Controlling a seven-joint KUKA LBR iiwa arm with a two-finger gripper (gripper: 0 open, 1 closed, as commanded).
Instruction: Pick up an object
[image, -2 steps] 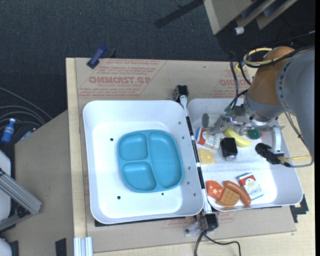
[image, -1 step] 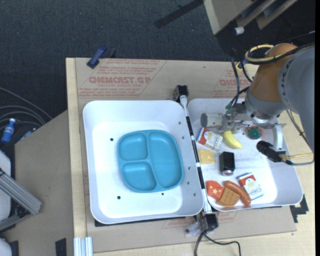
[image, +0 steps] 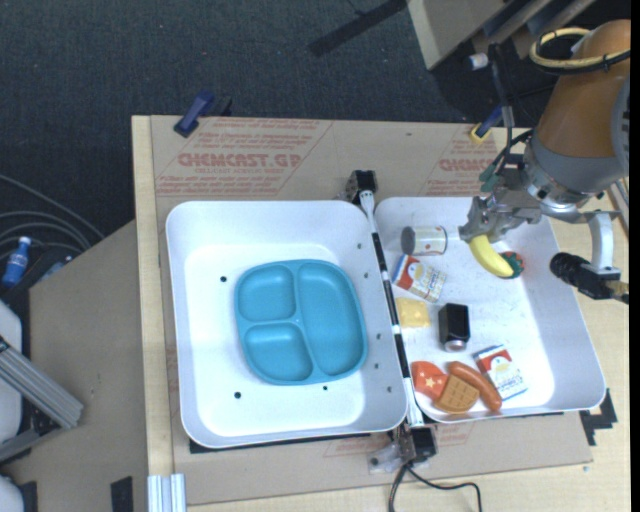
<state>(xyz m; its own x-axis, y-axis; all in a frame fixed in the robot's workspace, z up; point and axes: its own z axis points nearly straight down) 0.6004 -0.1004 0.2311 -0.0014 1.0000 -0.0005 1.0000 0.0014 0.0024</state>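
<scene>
I see the banana (image: 492, 257) lying in the right bin (image: 575, 340), upper part, w/ the claw (image: 487, 225) right over its left end, maybe touching. Can't tell if the claw's apart or together. Left bin (image: 190, 300) holds a blue divided tray (image: 300, 320).

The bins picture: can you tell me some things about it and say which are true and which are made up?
1. The blue tray lies in the left bin. True.
2. The banana is in the left bin. False: it lies in the right bin, just under the gripper.
3. The blue tray has three compartments. True.
4. The small can stands upright. False: it lies on its side.
5. The black block sits on the blue tray. False: it lies in the right bin.
</scene>
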